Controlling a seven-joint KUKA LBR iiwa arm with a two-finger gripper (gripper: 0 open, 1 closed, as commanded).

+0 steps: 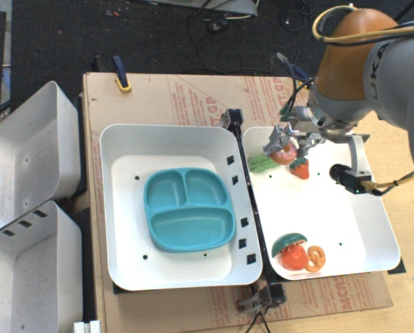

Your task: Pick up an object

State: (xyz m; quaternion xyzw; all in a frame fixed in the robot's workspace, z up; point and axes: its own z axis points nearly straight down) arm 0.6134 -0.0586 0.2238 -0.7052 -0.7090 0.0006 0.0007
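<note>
- Brown board forms the surface (179,99) under both bins, printed with faint red lettering; dark floor with cables lies beyond its far edge, and a yellow-headed clamp (123,82) grips the far left corner.
- Two spare white tubs (26,151) sit off the left side of the surface, one nearer the camera than the other.
- Left bin (116,207) is a shallow white tray holding a teal divided plate (189,209) — three compartments, lying flat near the middle.
- Right bin (359,234) touches the left one along a black-clipped seam.
- Grey arm (373,54) with its orange band reaches in from the right and bends down over the far part of the right bin.
- Jaws (284,144) hang low at the far left corner of that bin, right over a small red object (285,155); whether they are open or closed on it cannot be told.
- Green piece (262,163) lies just left of the red object, near the bin wall.
- Strawberry-like toy (300,167) rests just beside the jaws, on the near side.
- At the near edge of the right bin — well apart from the jaws — lie a red tomato-like toy with a teal cap (292,252) and an orange pretzel shape (316,257), touching.
</note>
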